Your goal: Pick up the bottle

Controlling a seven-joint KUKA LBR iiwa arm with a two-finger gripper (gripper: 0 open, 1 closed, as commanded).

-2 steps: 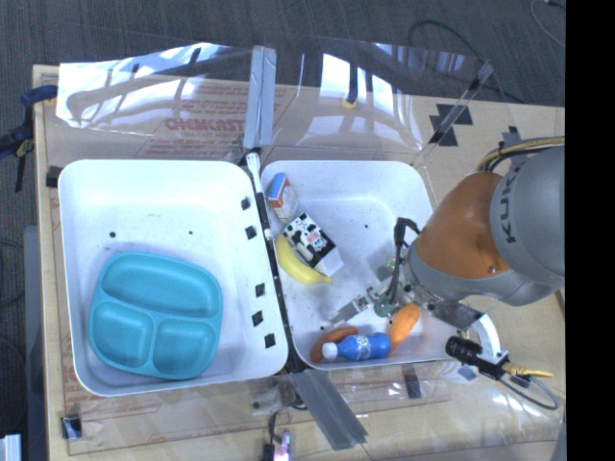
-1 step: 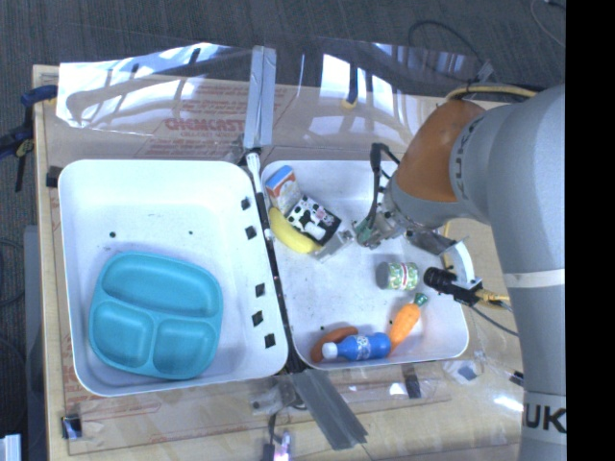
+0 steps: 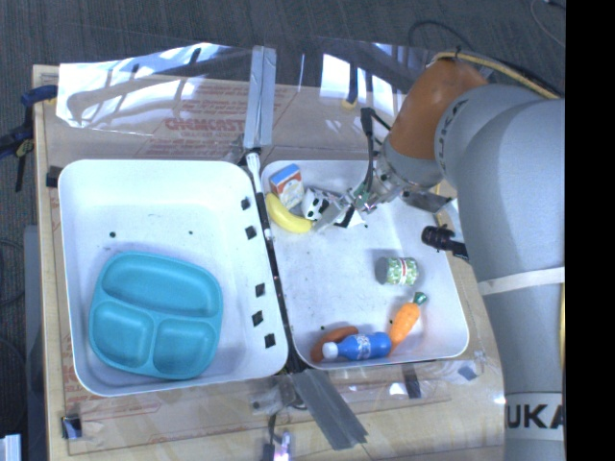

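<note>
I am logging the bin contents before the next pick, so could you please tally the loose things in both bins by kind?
Bottle: 1
Toy food (banana, carrot, red piece behind the bottle): 3
Can: 1
Small carton: 1
Black-and-white toy: 1
Blue divided tray: 1
Total: 8

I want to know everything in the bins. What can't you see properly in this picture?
- Gripper: small and dark in the camera view, so its fingers are unclear.
- Bottle: label too small to read.
- Sausage: partly behind the bottle.
- Small can: too blurred to read.
- Black-and-white toy: too small to tell what it is.
</note>
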